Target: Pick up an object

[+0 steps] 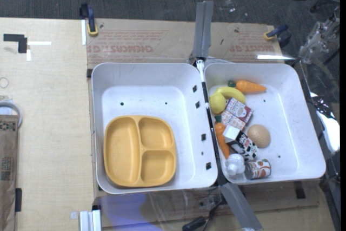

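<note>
The right bin (pixel 292 116) holds a pile of small items along its left side. At the top lie an orange carrot (pixel 250 86), a banana (pixel 231 93) and a yellow lemon (pixel 217 104). Below them are a red-and-white carton (pixel 237 112), a second carrot (pixel 221 141), a tan egg-shaped ball (pixel 259 136) and a black-and-white carton (pixel 246 146). At the bin's near edge a red-and-white can (pixel 258 169) lies beside a clear plastic piece (pixel 234 164). The left bin (pixel 146 89) holds a yellow divided plate (pixel 140 151).
A grey post (pixel 203 27) rises behind the seam between the bins. Clamps (pixel 89 23) (pixel 275 33) pin a cardboard sheet behind them. Cables and shiny hardware (pixel 323 35) crowd the upper right. A brown paper bag (pixel 7 170) lies at the left edge.
</note>
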Robot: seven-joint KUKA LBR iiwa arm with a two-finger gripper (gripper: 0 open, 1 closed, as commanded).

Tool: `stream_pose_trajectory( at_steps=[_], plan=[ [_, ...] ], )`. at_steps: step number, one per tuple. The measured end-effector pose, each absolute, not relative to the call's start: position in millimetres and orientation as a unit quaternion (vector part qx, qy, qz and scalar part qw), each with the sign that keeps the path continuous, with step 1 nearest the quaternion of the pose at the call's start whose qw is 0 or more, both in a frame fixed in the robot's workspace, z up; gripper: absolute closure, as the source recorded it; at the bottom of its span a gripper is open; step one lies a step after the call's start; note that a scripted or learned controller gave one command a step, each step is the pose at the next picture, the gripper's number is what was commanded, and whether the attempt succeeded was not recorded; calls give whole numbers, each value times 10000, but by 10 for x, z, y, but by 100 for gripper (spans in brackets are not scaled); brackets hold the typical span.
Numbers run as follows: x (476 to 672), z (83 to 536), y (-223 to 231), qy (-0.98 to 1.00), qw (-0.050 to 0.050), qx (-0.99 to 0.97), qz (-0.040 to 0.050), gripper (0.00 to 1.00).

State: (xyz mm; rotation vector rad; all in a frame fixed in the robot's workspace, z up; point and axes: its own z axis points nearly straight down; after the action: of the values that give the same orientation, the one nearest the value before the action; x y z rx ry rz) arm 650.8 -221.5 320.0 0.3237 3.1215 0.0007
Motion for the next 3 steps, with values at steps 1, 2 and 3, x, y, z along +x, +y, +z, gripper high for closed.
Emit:
stream_pose_trajectory(
  at_steps=[1, 2, 3],
  plan=[
    [6529, 3705, -1885, 9994, 29, -338, 0, 100],
    [6601, 3429, -1938, 9835, 19, -1808, 6, 100],
    [6443, 3409, -1666, 9895, 23, -1445, 4, 100]
  ],
)
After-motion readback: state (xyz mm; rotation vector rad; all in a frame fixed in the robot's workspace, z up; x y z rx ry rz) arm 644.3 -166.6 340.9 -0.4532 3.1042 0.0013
